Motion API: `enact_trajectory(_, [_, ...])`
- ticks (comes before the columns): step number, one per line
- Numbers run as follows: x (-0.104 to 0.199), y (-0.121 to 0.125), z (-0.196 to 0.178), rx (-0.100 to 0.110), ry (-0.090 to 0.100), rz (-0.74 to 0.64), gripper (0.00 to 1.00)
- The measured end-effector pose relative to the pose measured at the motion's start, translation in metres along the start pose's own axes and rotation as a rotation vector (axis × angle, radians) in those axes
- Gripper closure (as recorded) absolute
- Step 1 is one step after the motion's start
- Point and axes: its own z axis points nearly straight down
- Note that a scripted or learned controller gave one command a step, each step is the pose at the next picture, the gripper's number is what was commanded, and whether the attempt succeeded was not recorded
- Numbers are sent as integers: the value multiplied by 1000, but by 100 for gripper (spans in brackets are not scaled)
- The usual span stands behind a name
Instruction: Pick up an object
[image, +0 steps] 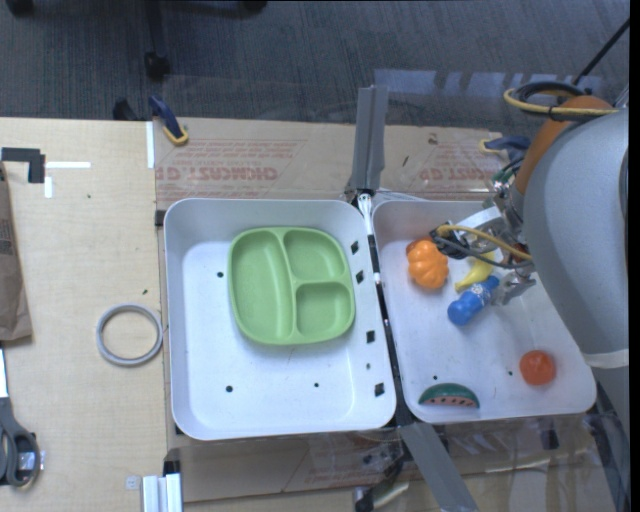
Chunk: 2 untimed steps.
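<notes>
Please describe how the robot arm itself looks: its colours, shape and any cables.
The arm is a thick, rounded, light grey body with an orange band near the wrist. Yellow and black cables loop above the band, and more run along the dark metal gripper.

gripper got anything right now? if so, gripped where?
Cannot tell. The gripper sits low in the right bin, right beside the blue object and a yellow piece, but the arm and cables hide whether anything is actually between its fingers.
</notes>
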Motion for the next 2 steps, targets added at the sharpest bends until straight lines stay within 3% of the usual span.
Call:
enact_trajectory(1, [13, 49, 0, 0, 0, -2, 0])
enact_trajectory(2, [13, 47, -8, 1, -5, -9, 100])
